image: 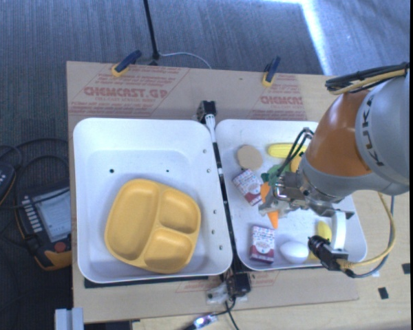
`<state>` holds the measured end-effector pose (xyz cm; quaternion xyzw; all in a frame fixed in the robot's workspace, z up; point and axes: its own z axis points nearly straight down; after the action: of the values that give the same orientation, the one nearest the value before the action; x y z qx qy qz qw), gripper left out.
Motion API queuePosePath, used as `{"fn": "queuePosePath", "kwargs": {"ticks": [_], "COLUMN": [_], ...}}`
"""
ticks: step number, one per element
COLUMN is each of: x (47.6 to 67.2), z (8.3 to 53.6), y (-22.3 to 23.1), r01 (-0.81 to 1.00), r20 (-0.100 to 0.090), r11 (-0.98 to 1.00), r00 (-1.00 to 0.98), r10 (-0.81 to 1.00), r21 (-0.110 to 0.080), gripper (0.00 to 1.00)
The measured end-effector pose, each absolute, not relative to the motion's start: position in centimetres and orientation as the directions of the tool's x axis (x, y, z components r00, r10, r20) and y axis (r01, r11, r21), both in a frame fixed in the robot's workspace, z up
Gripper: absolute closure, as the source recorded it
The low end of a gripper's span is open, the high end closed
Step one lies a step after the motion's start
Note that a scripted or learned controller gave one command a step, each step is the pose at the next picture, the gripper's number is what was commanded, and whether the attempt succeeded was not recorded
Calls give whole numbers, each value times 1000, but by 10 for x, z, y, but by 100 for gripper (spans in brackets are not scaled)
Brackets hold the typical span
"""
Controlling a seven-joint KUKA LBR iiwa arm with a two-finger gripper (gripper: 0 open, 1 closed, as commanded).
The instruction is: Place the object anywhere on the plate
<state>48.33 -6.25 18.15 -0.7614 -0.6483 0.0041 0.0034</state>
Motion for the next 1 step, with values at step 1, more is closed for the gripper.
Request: {"fn": "queuePosePath", "kwargs": {"ticks": [1], "x": [499], "z": [267], "y": [-52], "r01": [829], "r20": [-9], "r11": [-559], "r00": [559], "r10": [829], "r21": [-5], "gripper": [100]}}
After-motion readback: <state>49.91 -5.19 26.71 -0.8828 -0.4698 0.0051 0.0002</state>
